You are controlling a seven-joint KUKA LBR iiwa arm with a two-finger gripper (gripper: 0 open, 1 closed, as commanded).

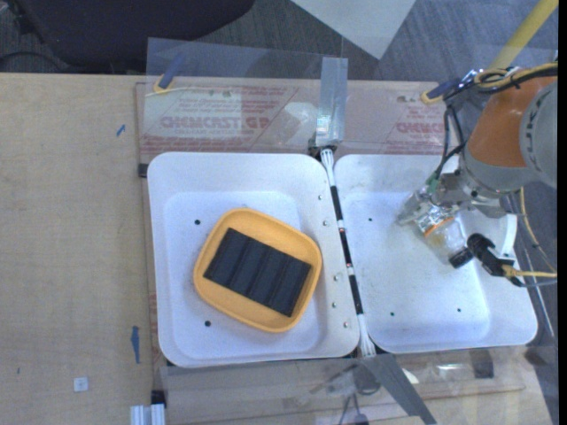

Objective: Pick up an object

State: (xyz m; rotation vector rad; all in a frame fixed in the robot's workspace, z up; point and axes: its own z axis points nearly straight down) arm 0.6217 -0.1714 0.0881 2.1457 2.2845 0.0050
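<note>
Orange dish (258,269), a rounded-square tray with a dark ribbed insert (259,271) laid inside it, is seen resting flat in the left bin (168,193), turned at a slight angle to the bin's walls. It is placed near the middle of that bin, a little toward the lower edge of the view.

The hand (431,217) is found in the right bin (390,317), in its upper right part, well apart from the dish and separated from it by the ridge where the two bins meet. The arm (507,131), grey with an orange band, is brought in from the right above it. Whether the hand is open or closed cannot be told, since its tip is blurred and cluttered with cables and shiny parts. No contact between the hand and the dish is shown.

One dish with one insert is counted. Two white bins are set side by side on the wooden desk (62,237). One small black part (472,249) of the arm's fittings is seen just below the hand, over the right bin.
</note>
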